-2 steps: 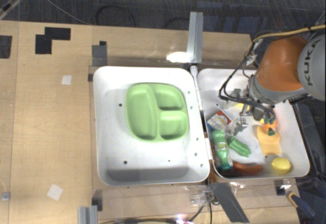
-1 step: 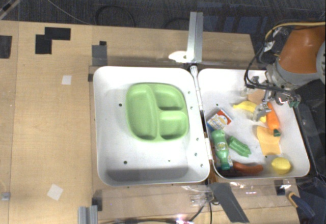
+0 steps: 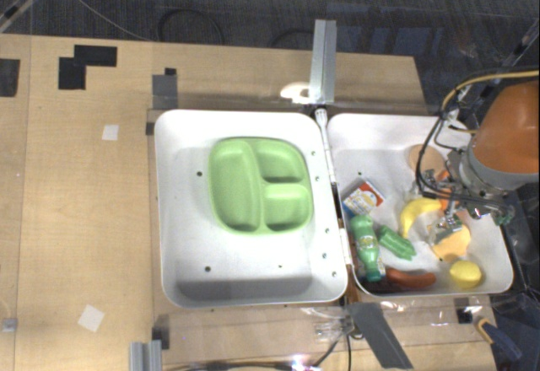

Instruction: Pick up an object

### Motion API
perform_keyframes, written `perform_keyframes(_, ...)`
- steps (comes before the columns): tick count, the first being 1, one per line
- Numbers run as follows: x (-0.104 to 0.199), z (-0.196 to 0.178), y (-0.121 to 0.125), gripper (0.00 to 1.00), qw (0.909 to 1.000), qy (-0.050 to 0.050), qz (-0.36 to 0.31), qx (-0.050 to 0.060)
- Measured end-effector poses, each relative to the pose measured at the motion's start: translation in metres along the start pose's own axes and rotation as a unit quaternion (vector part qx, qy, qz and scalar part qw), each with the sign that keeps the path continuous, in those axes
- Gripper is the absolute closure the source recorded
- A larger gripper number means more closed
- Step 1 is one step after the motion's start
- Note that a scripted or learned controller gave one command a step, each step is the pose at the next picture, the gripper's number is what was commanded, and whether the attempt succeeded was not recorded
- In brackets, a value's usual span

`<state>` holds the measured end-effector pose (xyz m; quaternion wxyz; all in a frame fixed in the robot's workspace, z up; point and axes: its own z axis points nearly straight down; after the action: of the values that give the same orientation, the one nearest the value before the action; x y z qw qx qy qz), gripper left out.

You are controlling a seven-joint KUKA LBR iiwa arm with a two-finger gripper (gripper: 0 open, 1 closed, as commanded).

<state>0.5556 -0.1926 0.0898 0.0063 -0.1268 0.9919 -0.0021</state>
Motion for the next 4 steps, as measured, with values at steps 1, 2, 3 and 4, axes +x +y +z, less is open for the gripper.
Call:
perform_keyframes(1,0.043,-0.001,-0.002,0.00,0.9993,-0.002,-0.036,0.001)
perform_keyframes(2,0.041,-0.002,0.023,0.00,0.9983,-0.003,-0.059,0.003)
perform_keyframes(3,0.042,-0.002,0.014,0.00,0.9914,-0.004,-0.131,0.002)
perform_keyframes(4,0.049,-0.002,0.018,0.00,0.9868,-0.004,-0.162,0.004)
